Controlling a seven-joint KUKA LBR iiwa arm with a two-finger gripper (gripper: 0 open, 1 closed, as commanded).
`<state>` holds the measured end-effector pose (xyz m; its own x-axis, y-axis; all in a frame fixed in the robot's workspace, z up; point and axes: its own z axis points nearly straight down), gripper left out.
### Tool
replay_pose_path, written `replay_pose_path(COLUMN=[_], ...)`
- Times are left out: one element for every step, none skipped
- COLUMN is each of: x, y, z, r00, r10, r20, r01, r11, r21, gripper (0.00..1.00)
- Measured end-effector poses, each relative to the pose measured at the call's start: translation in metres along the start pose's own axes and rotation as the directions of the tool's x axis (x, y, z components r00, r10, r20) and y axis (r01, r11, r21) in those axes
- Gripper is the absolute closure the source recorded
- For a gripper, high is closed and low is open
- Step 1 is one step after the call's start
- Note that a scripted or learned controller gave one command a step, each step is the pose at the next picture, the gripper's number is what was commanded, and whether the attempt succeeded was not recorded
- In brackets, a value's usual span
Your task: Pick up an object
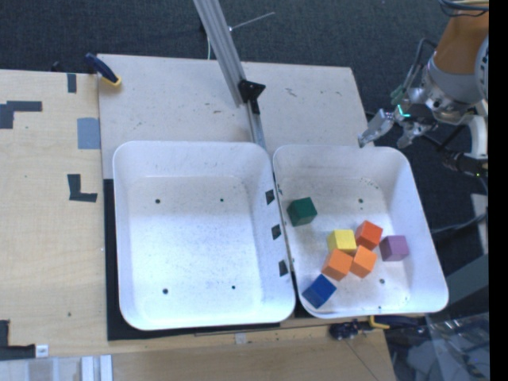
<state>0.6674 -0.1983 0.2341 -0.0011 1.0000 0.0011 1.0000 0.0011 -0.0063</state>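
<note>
**Arm waits outside the bin, 7 blocks untouched**

Pale wood tabletop [48,213] carries 2 shallow white bins side by side: the left bin [127,236] and the right bin [417,213], where 7 small blocks lie. The jaws [386,127] hang just beyond the right bin's far rim, spread apart with nothing between them, the grey arm with its orange band [460,50] reaching in from the right. By the look of it, the pick has not begun; this reads as the approach. A green block [302,210] sits alone near the divider, well apart from the cluster of yellow block [344,240], 3 orange blocks [354,255], purple block [394,248] and blue block [319,290], and seems the easiest target. The next move likely calls for travel over a block, then descent. Each block is cube-like, with no clear long axis; most sit turned at an angle to the bin walls.
</note>
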Motion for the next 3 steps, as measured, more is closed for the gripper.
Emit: replay_pose_path(x=[0.0, -0.002, 0.003], y=[0.001, 0.005, 0.002], z=[-0.004, 0.06, 0.105], r00=[1.0, 1.0, 1.0], r10=[-0.001, -0.001, -0.001], r20=[0.003, 0.001, 0.001], r01=[0.001, 0.001, 0.001], r11=[1.0, 1.0, 1.0], r21=[-0.005, 0.0, 0.0], gripper=[0.0, 0.0, 0.0])
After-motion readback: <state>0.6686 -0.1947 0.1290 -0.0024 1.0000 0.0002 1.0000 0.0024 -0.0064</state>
